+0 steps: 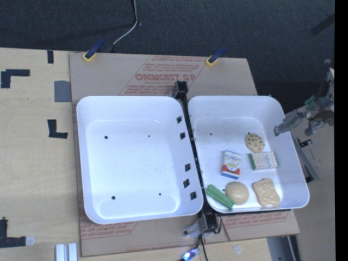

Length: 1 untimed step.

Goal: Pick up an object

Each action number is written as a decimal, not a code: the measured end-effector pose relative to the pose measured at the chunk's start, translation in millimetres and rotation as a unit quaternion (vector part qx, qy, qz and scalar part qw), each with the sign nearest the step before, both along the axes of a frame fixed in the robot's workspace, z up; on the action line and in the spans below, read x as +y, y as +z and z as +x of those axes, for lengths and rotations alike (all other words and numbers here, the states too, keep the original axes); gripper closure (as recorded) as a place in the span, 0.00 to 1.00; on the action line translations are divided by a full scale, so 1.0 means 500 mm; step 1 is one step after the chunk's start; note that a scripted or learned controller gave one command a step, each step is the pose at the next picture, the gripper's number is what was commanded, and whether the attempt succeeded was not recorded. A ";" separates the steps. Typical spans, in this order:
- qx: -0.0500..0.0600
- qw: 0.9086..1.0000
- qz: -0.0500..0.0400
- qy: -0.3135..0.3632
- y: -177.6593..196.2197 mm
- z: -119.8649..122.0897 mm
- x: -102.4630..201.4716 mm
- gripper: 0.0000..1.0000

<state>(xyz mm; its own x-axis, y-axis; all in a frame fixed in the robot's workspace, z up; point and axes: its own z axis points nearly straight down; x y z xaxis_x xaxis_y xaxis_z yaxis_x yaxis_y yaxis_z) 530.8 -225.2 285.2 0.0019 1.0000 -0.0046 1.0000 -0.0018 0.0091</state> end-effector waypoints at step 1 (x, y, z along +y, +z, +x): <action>0.010 1.000 0.004 0.001 -0.255 -0.043 0.005 0.00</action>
